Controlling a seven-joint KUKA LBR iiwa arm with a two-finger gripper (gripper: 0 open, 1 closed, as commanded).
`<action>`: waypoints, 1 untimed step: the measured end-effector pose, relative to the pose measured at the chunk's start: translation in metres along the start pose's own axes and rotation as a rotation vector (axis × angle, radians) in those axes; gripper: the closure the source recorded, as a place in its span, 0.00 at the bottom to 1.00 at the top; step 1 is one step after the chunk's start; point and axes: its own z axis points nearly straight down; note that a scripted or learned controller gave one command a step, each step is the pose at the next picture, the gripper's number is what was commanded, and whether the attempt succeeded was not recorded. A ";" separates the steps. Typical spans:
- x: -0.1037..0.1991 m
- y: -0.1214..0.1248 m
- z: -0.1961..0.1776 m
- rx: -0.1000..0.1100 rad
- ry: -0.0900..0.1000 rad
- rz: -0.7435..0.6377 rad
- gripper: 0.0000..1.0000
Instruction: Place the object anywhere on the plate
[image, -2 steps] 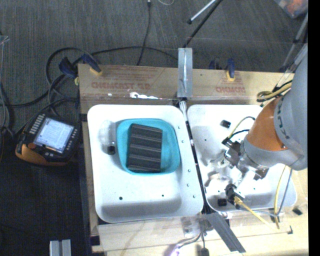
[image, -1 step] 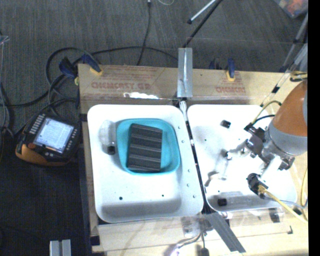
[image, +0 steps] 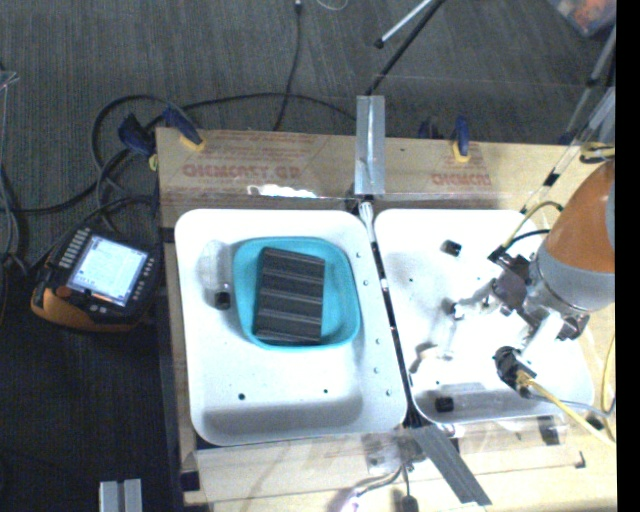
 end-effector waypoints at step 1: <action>-0.040 0.037 -0.095 -0.003 0.000 -0.096 0.00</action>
